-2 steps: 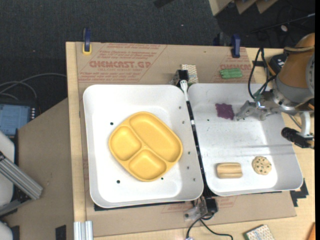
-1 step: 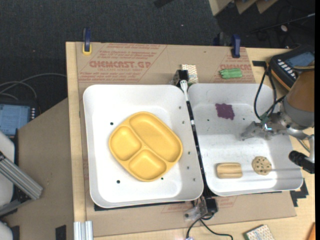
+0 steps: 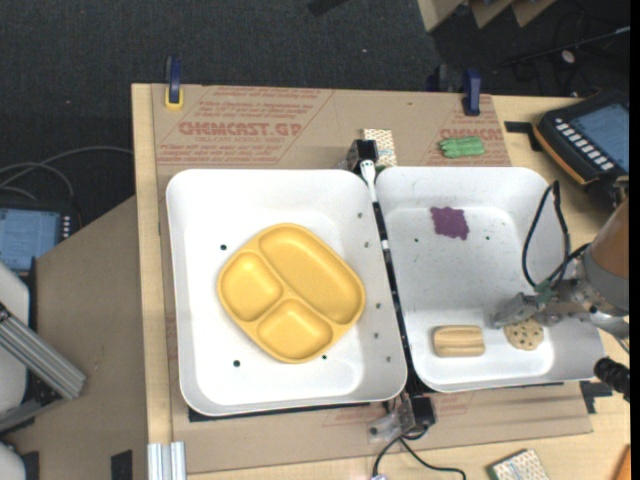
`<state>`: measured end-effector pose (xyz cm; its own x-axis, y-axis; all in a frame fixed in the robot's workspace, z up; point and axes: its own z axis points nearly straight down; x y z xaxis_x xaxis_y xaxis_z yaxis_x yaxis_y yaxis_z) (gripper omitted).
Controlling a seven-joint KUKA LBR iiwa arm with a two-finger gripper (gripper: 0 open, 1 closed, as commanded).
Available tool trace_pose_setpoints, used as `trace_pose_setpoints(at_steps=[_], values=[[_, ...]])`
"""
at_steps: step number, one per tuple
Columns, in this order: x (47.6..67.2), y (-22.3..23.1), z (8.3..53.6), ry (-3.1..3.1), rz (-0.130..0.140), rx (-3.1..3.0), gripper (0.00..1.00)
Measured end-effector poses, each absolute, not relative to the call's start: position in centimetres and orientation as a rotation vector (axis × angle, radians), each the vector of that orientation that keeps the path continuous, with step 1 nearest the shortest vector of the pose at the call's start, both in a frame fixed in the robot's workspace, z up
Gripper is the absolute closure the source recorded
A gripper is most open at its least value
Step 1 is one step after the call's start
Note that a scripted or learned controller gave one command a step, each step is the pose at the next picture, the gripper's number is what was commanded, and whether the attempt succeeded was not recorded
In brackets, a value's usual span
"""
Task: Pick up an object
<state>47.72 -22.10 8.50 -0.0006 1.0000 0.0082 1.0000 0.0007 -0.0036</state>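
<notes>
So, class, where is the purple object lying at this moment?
The purple object lies in the right bin, toward its far side, well apart from the bread-coloured block and cookie near the front.

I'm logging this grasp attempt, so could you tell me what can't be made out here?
- End effector: blurred in the camera view over the cookie; contact unclear.
- Arm: cut off by the right edge.
- Purple object in the right bin: too small to identify.
</notes>
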Motion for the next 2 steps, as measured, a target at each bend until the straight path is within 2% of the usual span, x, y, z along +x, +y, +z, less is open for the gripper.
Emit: trace_pose_setpoints(at_steps=[1,2], values=[[54.1,-17.1,8.5,-2.233,-0.007,-2.216,0.0],[62.0,-12.8,8.5,-2.234,-0.008,-2.219,0.0]])
